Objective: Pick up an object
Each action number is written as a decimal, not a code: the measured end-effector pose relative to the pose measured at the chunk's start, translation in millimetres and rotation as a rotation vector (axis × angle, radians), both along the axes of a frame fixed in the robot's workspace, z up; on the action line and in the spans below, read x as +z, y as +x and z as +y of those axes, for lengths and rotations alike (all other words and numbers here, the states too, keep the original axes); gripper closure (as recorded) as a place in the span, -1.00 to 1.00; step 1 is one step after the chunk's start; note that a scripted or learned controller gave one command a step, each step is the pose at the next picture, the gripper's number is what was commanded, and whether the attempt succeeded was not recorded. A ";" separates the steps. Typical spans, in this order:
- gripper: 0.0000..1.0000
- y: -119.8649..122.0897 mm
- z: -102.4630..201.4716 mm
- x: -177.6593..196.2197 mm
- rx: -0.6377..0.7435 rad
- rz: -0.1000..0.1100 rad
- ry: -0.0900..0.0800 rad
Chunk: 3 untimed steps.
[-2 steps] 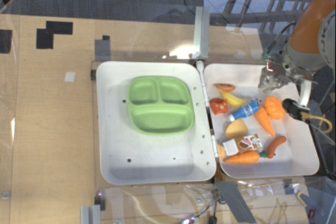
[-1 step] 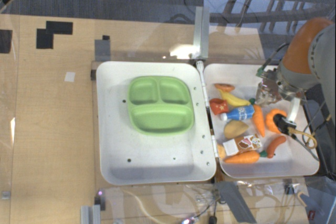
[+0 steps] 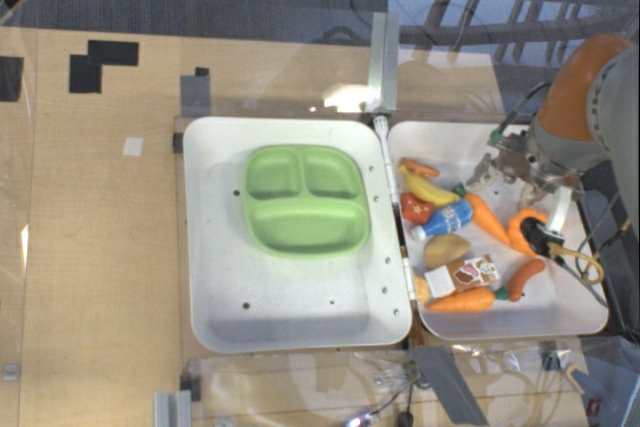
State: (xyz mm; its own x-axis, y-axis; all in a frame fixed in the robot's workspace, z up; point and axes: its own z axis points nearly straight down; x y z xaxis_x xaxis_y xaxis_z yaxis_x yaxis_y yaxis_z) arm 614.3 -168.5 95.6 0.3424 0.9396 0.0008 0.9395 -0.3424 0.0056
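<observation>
— Where's the arm right now?

— Far right of the frame, grey with that orange band, leaning in over the upper right corner of the right bin. The tool sits low over the bin's upper right part, and honestly, from here I cannot tell its state; it's a tangle of metal and cable.

— Anything held?

— Nothing I can see in it. The toy food is all lying in the right bin. There's a yellow banana near the upper left of that bin, a small red piece just below it, and a blue-and-white bottle lying on its side beside that.

— And the carrots?

— One orange carrot runs diagonally through the middle of the bin, just below and left of the tool. Another carrot lies flat along the bottom edge, touching a little white-and-red carton. A tan potato sits above the carton. Over at the right, a curled orange piece and a red sausage.

— The left bin?

— The left bin holds a green divided plate, three compartments, lying flat in the middle. Both bins rest side by side on the counter.
</observation>
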 end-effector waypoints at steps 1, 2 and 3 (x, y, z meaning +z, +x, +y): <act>-1.00 -29.4 16.3 -6.2 0.204 -0.008 -0.003; -1.00 -55.0 39.7 -5.0 0.388 -0.012 -0.007; -1.00 43.6 67.2 -7.8 0.479 -0.006 -0.002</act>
